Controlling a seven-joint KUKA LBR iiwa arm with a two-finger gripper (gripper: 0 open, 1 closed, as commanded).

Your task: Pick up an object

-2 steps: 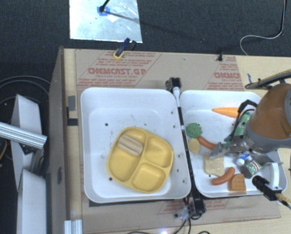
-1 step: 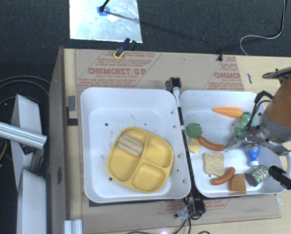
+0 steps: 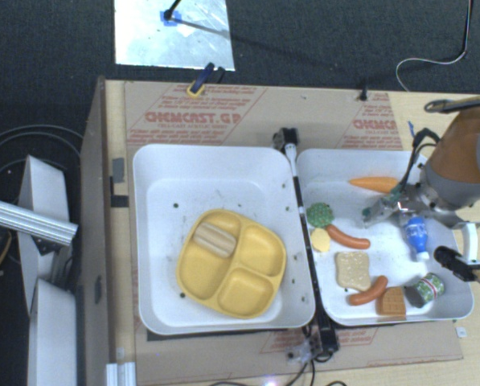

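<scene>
The grey arm with its orange band [image 3: 457, 155] reaches in over the right white bin [image 3: 457, 296], and its end effector [image 3: 382, 210] hangs low near the bin's upper middle; whether it is apart or together cannot be told. Just above it lies an orange plastic carrot [image 3: 374, 184]. Below it rests a red toy sausage [image 3: 348, 236], with a green broccoli piece [image 3: 320, 214] to the left. A small blue bottle [image 3: 416, 236] lies just to its right. A slice of toy bread [image 3: 353, 270] sits lower down. The left white bin [image 3: 155, 215] carries a yellow divided tray [image 3: 252, 276].
</scene>
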